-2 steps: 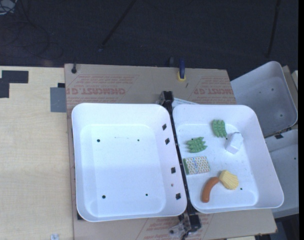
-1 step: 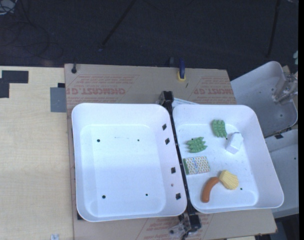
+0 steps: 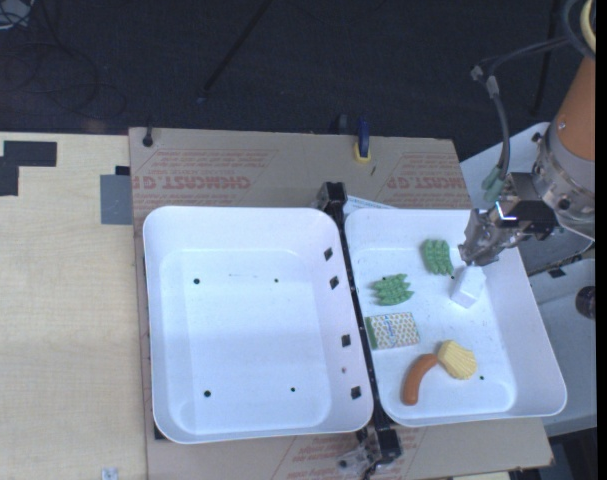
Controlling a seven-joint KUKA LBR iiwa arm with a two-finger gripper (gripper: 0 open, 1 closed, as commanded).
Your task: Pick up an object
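My tool (image 3: 475,253) hangs over the right bin (image 3: 543,368) at its 2 o'clock corner, just above a small white block (image 3: 467,289). I cannot tell its state. A green piece (image 3: 437,257) lies at the block's 10 o'clock; a yellow piece (image 3: 457,360) and an orange sausage (image 3: 417,379) lie towards 6 o'clock.

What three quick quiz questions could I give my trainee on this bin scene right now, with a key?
1. True or false: the orange sausage-shaped item touches the yellow item.
2. Which bin holds all the objects: A the left bin, B the right bin?
3. What lies just below the tool?

Key
1. True.
2. B.
3. A small white block, near the right bin's right side.
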